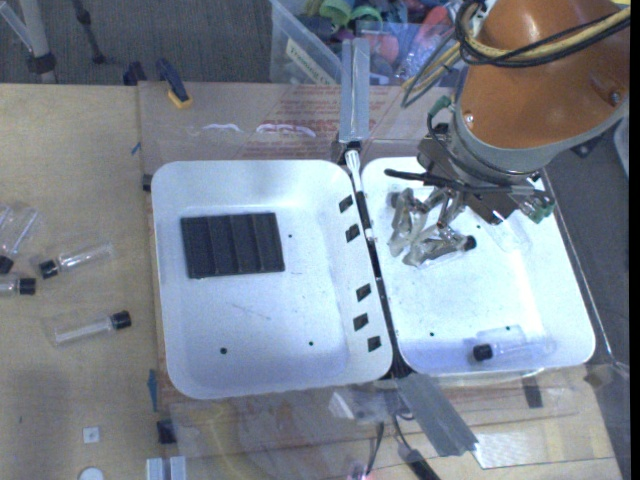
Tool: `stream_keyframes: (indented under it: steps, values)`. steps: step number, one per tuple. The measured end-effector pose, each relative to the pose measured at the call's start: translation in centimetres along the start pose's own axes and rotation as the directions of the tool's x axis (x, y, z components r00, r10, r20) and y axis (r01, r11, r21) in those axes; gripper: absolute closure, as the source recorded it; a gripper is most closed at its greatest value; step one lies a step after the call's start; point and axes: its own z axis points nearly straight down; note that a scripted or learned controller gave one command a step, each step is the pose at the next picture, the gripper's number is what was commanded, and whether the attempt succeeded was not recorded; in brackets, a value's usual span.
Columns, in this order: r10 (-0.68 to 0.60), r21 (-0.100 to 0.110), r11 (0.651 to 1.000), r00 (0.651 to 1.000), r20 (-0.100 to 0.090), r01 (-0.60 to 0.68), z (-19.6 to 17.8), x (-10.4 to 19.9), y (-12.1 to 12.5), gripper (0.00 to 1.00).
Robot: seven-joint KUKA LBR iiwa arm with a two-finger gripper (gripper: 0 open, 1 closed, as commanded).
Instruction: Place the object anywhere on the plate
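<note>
Hovering over right white bin (560,298): metal two-finger gripper (428,236), fingers spread, nothing between. Clear plastic vial with black cap (508,349) lying near bin's front edge. Dark ridged rectangular plate (232,244) in left bin.

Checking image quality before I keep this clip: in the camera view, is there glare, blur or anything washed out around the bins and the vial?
Camera view: strong glare bleaches the right bin, so the clear vial nearly vanishes apart from its black cap; the left bin is bright but the dark plate reads clearly; the hand looks soft and slightly blurred; the orange band sits close and out of focus.
</note>
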Motion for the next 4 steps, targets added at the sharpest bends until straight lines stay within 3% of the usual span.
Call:
stream_keyframes:
  steps: [1, 2, 3, 4]
  values:
    - [0.274, 0.000, 0.962, 0.962, -0.002, -0.274, 3.4, -1.7, 6.7, 1.00]
    - [0.206, 0.000, 0.978, 0.978, 0.002, -0.206, 1.5, -5.2, 13.7, 1.00]
    - [0.374, -0.001, 0.928, 0.928, 0.010, -0.374, 23.3, -8.1, 16.4, 1.00]
    - [0.052, -0.001, 0.999, 0.999, 0.003, -0.052, 21.3, -14.1, 11.2, 1.00]
